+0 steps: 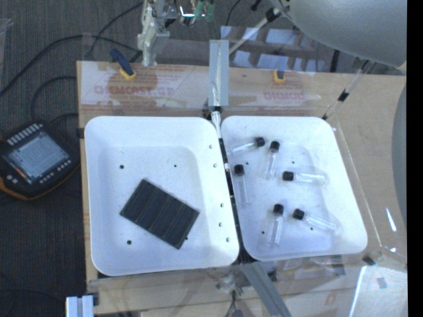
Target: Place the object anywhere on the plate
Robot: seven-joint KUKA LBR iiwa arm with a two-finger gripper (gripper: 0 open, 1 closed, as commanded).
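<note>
The 6 clear plastic vials with black caps [275, 224] in the right white bin [344, 177] look light, slippery and prone to roll; grip mid-barrel, across the axis. The dark ribbed rectangular plate [159, 214] lies flat in the left white bin [106, 150]; the gripper's state cannot be told.

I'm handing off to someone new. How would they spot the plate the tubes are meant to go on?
Find the left white bin. The plate is the flat dark rectangle lying askew on its floor, ribbed with parallel lines. The clear black-capped tubes all lie in the right bin.
</note>
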